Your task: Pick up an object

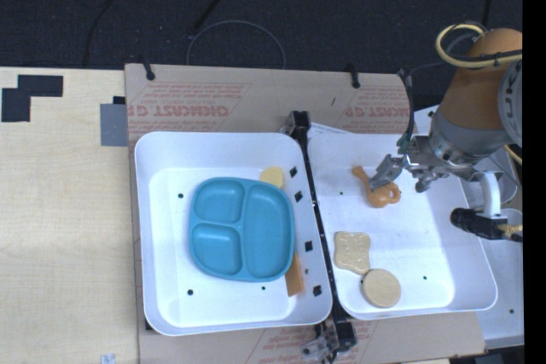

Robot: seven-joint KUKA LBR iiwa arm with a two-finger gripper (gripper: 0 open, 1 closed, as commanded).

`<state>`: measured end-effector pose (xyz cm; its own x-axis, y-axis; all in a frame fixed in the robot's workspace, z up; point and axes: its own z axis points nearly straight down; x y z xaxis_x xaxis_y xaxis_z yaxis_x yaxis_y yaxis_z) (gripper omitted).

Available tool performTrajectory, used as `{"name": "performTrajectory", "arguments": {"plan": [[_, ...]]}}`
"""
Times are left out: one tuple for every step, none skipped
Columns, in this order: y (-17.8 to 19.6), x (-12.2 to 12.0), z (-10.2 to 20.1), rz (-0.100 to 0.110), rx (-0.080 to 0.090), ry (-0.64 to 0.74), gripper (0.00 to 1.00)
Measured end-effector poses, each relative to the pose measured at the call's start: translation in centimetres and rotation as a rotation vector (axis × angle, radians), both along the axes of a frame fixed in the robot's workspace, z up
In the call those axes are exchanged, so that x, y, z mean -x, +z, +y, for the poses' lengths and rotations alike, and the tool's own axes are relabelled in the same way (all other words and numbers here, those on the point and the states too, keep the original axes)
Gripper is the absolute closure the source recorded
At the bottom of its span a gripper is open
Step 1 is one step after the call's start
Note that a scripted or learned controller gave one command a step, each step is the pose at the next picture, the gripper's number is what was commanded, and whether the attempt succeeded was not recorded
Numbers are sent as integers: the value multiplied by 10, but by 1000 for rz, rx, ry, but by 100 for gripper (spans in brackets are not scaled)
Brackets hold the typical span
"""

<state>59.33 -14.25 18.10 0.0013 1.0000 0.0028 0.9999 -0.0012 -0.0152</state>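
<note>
My gripper [406, 175] hangs over the upper middle of the right bin [473, 277], open, with nothing between its fingers. Its left finger [388, 170] stands just above and beside a small orange curled toy [380, 193] that lies on the bin floor. Lower in the same bin lie a pale toast slice [351, 251] and a round tan cookie [381, 287]. The orange-banded wrist reaches in from the right edge.
The left bin [162, 183] holds a blue divided plate [241, 228], a small yellow piece [272, 176] at the plate's top edge and a brown stick [294, 276] along its right side. A black divider [311, 209] runs between the bins.
</note>
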Motion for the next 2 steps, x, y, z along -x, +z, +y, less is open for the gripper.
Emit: {"name": "performTrajectory", "arguments": {"plan": [[6,-3,0,-12,2,1,0],[-50,2,9,-7,1,0,0]]}}
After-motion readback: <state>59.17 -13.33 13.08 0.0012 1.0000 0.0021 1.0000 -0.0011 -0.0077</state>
